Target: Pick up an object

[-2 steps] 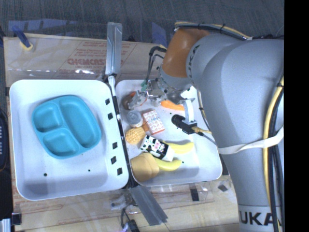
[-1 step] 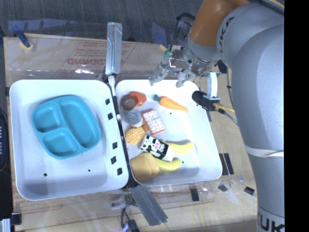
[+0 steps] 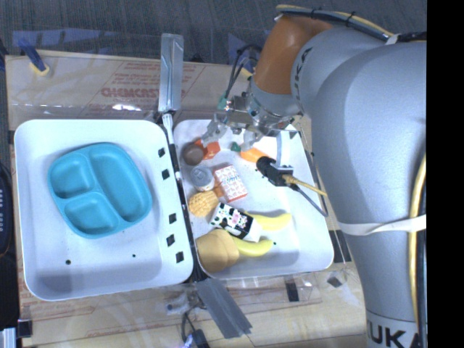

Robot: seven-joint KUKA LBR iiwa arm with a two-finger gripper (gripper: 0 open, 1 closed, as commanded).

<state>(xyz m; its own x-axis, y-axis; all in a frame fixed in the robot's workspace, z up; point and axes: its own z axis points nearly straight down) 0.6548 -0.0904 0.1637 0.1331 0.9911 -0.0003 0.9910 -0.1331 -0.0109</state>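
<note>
- Objects lie heaped in the right bin [image 3: 319, 249]: banana [image 3: 270, 223], cow-print box [image 3: 233, 220], red-patterned carton [image 3: 230, 183].
- Left bin [image 3: 29, 194] holds a blue tray [image 3: 100, 188].
- Gripper [image 3: 235, 125] hangs over the right bin's far end; jaw state cannot be told.

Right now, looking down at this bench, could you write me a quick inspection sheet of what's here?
Surface: two shallow white bins side by side, left bin and right bin, on a wooden bench.
Job's things: right bin holds a banana, a black-and-white spotted carton, a small red-patterned box, a waffle-like piece, a tan rounded item and small orange pieces.
Clutter: a blue divided plate in the left bin.
Grippers: the gripper is low over the right bin's far end; fingers too unclear to judge.
Cables: dark cables run along the wrist.
Surroundings: dark carpet beyond the bench.
</note>
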